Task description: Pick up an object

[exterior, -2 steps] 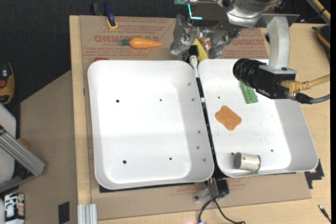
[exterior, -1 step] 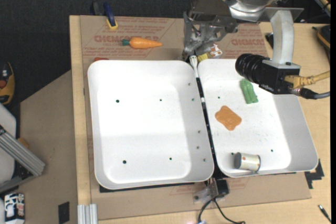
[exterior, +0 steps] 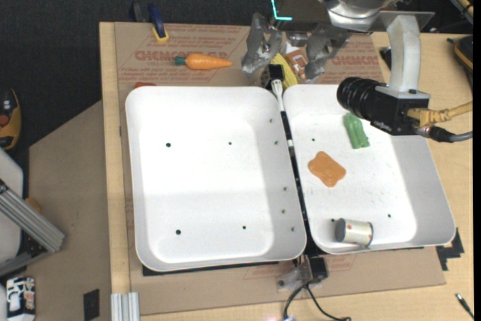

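Camera view, read from its left edge: we see a dark floor area, then the brown tabletop (exterior: 188, 41) carrying two white bins. Near the upper left of the board we find a small blue and yellow clip (exterior: 157, 24), and just right of it a toy carrot (exterior: 203, 62) lying on its side above the left bin (exterior: 150, 184). That left bin shows us its white floor with a few dark dots.

At upper centre we see the claw (exterior: 284, 60) hanging above the top end of the seam between the two bins, over the tabletop rather than over either bin floor. Its two grey fingers (exterior: 258, 50) stand spread apart, and we see nothing gripped between them; a yellow and orange item (exterior: 291, 64) lies behind them, apart from the fingertips as far as we can judge.

Moving right, the right bin (exterior: 421, 192) holds three things, well apart from each other: a green block (exterior: 356, 131) near its upper middle, a flat orange piece (exterior: 327, 168) around its centre, and a small silver cylinder (exterior: 352, 231) with a dark end lying near its lower edge. At the bin's upper right we see a black camera-like device (exterior: 373, 103) on a white bracket
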Controlling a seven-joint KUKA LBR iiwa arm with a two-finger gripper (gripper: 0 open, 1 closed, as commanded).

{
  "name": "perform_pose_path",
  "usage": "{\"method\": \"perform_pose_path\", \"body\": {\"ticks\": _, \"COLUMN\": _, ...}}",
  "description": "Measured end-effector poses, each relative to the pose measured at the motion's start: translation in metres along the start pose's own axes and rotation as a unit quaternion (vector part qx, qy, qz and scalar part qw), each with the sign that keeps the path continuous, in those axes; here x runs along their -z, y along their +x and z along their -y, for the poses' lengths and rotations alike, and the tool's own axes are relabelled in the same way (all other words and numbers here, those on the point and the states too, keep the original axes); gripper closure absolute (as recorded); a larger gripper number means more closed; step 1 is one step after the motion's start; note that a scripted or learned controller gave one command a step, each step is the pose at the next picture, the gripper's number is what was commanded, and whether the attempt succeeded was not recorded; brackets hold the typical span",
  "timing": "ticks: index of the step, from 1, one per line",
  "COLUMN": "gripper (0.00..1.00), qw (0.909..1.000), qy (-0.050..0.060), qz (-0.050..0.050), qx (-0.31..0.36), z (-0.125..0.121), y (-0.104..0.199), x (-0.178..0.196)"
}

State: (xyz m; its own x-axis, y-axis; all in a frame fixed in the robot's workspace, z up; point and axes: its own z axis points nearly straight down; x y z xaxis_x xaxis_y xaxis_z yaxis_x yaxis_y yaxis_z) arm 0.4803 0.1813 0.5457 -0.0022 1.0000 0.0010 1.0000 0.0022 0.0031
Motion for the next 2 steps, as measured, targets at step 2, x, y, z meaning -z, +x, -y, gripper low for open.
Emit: {"method": "perform_pose_path", "body": {"ticks": 2, "gripper": 1.0, "qw": 0.9999, "qy": 0.01, "qz": 0.004, "qx": -0.002, "z": -0.048, "y": 0.012, "x": -0.149}}
